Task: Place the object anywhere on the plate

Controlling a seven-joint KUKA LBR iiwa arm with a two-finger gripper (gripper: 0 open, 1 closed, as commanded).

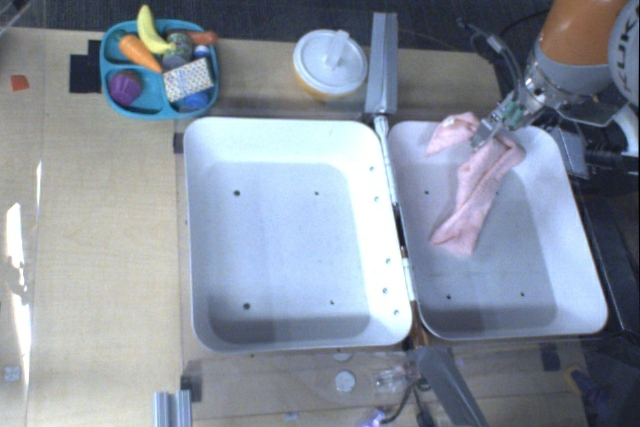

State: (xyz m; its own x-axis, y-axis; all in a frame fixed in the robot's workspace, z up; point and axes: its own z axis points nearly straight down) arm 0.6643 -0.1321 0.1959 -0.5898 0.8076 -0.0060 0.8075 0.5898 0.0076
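The gripper sits low over the right bin, fingers pinched on the pink cloth, whose upper end is gathered there while the rest trails across the bin floor.

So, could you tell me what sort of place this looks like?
Probably a robotics lab test bench: two white bins side by side, a robot arm reaching over a pink cloth, and a blue tray of toy food.
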